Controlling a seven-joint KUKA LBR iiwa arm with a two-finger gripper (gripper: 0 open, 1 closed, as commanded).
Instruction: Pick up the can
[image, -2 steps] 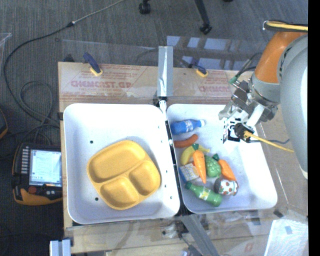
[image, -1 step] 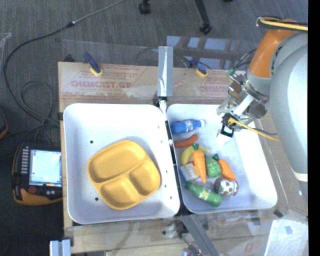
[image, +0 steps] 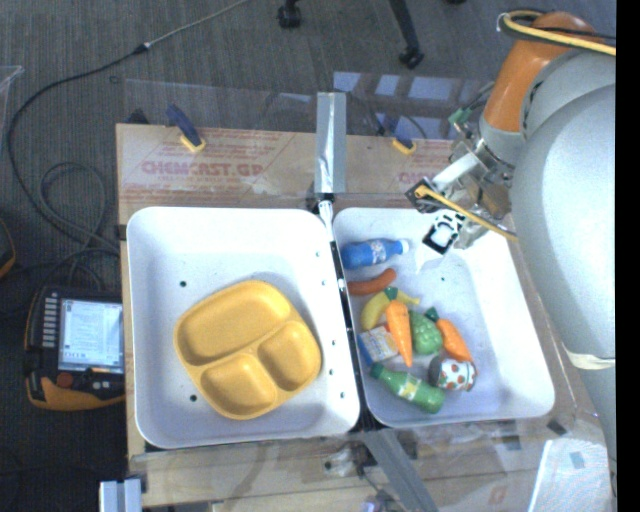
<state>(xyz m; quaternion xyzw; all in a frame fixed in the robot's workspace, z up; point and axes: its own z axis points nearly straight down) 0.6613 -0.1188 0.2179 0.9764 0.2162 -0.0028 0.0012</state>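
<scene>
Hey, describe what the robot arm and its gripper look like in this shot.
The arm is bulky, smooth and rounded, pale grey, with an orange band above the wrist. A yellow and black cable loops over its top. The gripper is small and boxy, in black and light grey parts.
</scene>
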